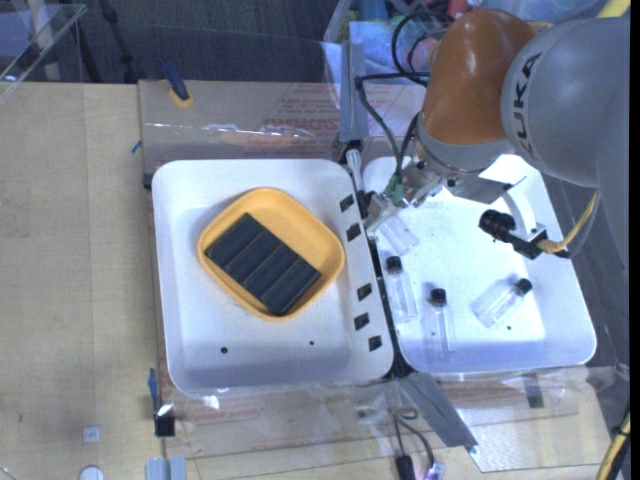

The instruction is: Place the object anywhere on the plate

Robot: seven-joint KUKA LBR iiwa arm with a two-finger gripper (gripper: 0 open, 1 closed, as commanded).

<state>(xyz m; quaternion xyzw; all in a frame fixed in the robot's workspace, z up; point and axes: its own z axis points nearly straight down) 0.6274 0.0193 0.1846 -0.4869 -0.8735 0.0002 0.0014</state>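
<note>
Only readable writing is the white "UK" chunk of lettering on the grey robot arm (pixel 560 78), the rest curves out of sight. There's faint red print on the clear sheet behind the bins (pixel 290 108), but it's too washed out to read.

The dark grey ribbed rectangular slab (pixel 265 261) lies flat on the yellow rounded-square plate (pixel 290 208), set diagonally, with yellow rim showing all round it. The plate sits in the white left bin (pixel 200 348), its right corner close to the divider with its row of small black tabs (pixel 362 290). There's bare floor in front of the plate and to its left.

The gripper (pixel 383 206) hangs over the white right bin (pixel 545 343), right at its divider-side edge. Can't tell if it's open or closed, and nothing visibly sits in it.

Three clear glass vials with black caps lie in that bin: one along the divider (pixel 400 290), one mid-floor (pixel 439 323), one further right (pixel 497 303). The front-right corner is open.
</note>
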